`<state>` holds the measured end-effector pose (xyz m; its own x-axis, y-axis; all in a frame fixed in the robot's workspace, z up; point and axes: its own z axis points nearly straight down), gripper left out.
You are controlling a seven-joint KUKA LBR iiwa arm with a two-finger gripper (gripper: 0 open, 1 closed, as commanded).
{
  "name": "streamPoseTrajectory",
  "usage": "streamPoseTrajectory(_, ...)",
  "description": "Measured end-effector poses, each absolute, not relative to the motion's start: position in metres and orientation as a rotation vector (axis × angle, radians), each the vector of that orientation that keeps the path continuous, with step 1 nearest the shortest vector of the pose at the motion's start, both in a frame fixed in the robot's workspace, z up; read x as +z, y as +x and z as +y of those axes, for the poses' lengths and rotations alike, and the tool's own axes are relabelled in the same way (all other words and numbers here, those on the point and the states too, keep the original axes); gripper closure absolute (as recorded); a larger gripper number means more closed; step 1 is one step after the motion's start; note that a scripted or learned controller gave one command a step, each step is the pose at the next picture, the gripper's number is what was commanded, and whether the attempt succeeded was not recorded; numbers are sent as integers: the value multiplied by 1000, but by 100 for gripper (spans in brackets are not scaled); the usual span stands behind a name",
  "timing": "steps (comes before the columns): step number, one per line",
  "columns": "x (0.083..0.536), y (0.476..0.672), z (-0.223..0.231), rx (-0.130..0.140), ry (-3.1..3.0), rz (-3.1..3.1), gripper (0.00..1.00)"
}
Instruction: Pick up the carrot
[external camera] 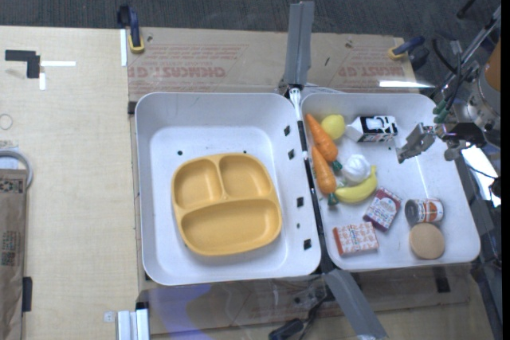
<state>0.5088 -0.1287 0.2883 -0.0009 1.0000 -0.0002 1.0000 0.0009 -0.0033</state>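
Two orange carrots lie end to end along the left wall of the right bin (470, 247). The upper carrot (320, 134) points up-left, next to a lemon (333, 126). The lower carrot (323, 171) runs down to a banana (358, 189). My gripper (414, 143) hangs over the right half of that bin, well to the right of both carrots and just right of a small milk carton (376, 128). Nothing is seen held in it.
The right bin also holds a white round item (356, 166), a red box (382, 209), a red packet (355, 238), a can (424, 211) and a tan disc (427, 241). A yellow divided plate (227, 203) sits in the left bin (151, 171).
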Motion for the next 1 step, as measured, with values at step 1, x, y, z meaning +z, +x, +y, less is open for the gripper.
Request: streamPoseTrajectory(1, 207, 492, -219, 1, -1921, -2483, 0)
